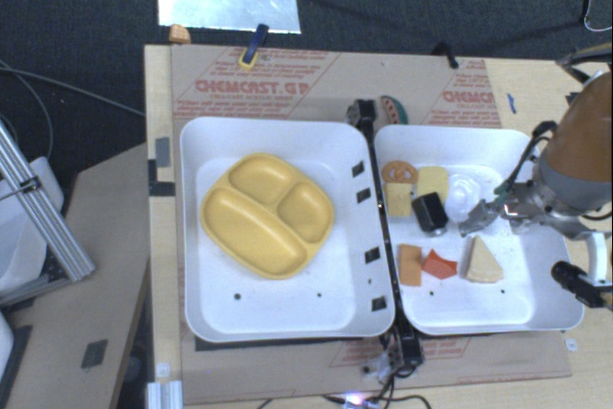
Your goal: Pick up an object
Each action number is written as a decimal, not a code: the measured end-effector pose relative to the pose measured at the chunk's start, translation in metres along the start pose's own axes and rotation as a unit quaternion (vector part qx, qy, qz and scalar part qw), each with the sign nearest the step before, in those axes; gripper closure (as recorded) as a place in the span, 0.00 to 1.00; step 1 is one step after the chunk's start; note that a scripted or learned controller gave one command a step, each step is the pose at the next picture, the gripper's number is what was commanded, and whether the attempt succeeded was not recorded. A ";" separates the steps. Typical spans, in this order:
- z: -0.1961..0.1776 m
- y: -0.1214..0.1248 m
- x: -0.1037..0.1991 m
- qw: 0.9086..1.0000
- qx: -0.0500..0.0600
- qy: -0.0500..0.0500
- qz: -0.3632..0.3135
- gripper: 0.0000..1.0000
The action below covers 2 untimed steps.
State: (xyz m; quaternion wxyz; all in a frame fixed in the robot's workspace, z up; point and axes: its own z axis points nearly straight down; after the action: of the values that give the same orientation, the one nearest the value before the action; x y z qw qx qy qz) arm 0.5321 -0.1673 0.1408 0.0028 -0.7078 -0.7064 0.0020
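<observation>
A: Camera view first, and we take the right bin (551, 302) as our landmark. Largest beside it is the left bin (206, 302), touching it on the left and carrying a yellow divided plate (268, 214).

B: Then the arm (584, 148), reaching over the right bin's far right side. Its gripper (476, 223) hangs low near the bin's middle. Whether it is wide or narrow we cannot tell, and we see nothing held in it.

A: Inside the right bin we count the candidates: a white crumpled thing (463, 193) just beside the gripper, a pale wedge (483, 261) just below it, a black block (429, 212), a yellow square (432, 180), an orange block (410, 264), a red piece (440, 264) and a pretzel (398, 172) toward the bin's left wall.

B: We judge the white thing or the wedge nearest. To do it well, we would centre over one item alone, keep off its neighbours, and descend straight.

A: Writing? Behind both bins the cardboard (316, 77) carries red print; we read "CHEMCAST", with more letters after it too blurred to make out.
</observation>
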 end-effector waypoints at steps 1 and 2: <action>-0.049 0.011 -0.042 1.000 -0.007 -0.003 0.000 0.00; 0.046 -0.047 -0.039 1.000 -0.002 0.001 0.001 0.00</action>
State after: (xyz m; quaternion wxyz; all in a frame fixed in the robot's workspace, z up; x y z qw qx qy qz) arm 0.4845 -0.2064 0.0955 0.0018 -0.7084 -0.7058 -0.0003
